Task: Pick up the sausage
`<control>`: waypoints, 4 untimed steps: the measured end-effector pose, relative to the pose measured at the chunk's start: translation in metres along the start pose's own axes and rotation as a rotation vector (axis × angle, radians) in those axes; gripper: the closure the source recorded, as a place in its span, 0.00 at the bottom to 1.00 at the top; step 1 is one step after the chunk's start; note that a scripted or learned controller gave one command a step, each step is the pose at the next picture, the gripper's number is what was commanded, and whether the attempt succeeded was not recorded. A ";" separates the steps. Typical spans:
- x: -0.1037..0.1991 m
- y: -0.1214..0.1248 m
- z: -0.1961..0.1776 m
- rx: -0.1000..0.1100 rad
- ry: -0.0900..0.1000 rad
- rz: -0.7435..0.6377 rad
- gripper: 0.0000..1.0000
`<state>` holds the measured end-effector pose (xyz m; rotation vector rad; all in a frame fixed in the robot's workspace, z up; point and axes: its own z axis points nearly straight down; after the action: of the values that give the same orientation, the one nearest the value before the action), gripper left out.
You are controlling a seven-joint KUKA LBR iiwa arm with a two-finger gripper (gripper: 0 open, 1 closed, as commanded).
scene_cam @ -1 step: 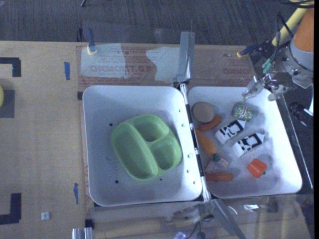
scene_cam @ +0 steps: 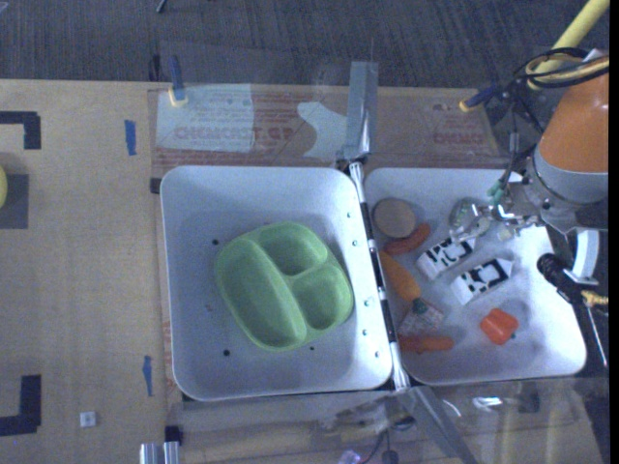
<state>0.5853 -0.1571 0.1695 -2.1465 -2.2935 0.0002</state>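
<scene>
Sausage (scene_cam: pixel 411 241) lies in the right bin (scene_cam: pixel 556 356), just right of the round brown disc (scene_cam: pixel 394 217) at that bin's upper left; its long axis runs on a slant, one end toward the disc's lower edge and the other up and to the right. Right of the disc, the hand (scene_cam: pixel 471 218) hangs low over the bin, with two white blocks bearing black marks (scene_cam: pixel 469 264) below it. How far the hand is parted cannot be told, and nothing visibly sits in it. The grey arm (scene_cam: pixel 571 167) with its orange band reaches in from the far side of the bin. Below the disc lie an orange carrot-like piece (scene_cam: pixel 400 275), a second reddish piece (scene_cam: pixel 427 342) and an orange block (scene_cam: pixel 499 326). Left of the disc, the other bin (scene_cam: pixel 184 259) holds a green divided plate (scene_cam: pixel 283 284). Both bins rest on a pale wooden tabletop (scene_cam: pixel 77 288); dark carpet (scene_cam: pixel 290 13) lies beyond.
</scene>
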 end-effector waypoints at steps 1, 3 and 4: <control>0.011 0.088 0.055 -0.029 -0.003 0.211 0.00; 0.022 0.093 0.066 -0.036 -0.013 0.209 0.00; 0.022 0.093 0.066 -0.035 -0.013 0.209 0.00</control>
<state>0.6764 -0.1292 0.1037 -2.3993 -2.0793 -0.0264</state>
